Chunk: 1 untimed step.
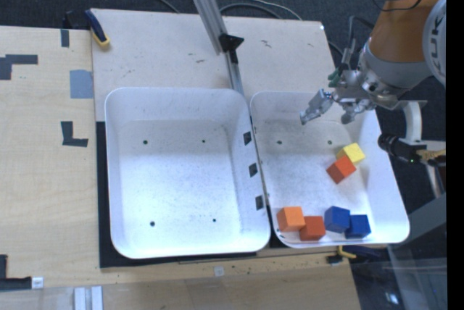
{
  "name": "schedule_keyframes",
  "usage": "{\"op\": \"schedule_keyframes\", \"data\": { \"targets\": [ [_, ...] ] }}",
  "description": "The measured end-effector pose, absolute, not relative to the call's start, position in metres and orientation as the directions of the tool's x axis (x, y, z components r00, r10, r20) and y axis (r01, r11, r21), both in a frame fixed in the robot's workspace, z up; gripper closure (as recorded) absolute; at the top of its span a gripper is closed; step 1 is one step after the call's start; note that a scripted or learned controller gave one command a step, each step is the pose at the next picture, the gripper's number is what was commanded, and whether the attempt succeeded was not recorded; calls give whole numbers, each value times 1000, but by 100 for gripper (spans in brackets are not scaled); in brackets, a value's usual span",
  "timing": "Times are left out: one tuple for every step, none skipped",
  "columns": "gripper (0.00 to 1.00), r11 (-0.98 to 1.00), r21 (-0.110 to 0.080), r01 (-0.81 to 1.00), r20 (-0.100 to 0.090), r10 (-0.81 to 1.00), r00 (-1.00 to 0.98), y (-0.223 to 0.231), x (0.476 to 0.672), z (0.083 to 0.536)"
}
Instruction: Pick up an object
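- My end effector hangs over the upper part of the right bin, with no block beneath it. Whether it is open or closed I cannot tell; nothing shows in its grip.
- The things I could pick all lie in that bin. A yellow block touches a tilted orange-red block near the right wall. Along the near rim sit an orange block, a red-orange block and two blue blocks, crowded together.
- Going for the yellow and orange-red pair, I risk catching both or wedging one aside, since they touch and stand at an angle.
- The pair lies near the bin's right wall, so a descent there could strike the rim or leave no room on the wall side.
- The row along the near rim is worse, I judge: the blocks press against each other and the wall, so there is little gap to enter, and a close could squeeze a corner and pop the block out.
- Coming straight down from here, I would meet only bare bin floor.
- The left bin offers me nothing to grasp.
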<state>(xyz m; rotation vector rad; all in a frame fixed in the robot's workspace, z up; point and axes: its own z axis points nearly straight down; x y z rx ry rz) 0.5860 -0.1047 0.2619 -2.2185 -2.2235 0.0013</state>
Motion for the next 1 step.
{"op": "schedule_keyframes", "data": {
  "targets": [
    [0, -3, -4, 1000, -3, 1000, 3, -145, 562, 238]
  ]
}}
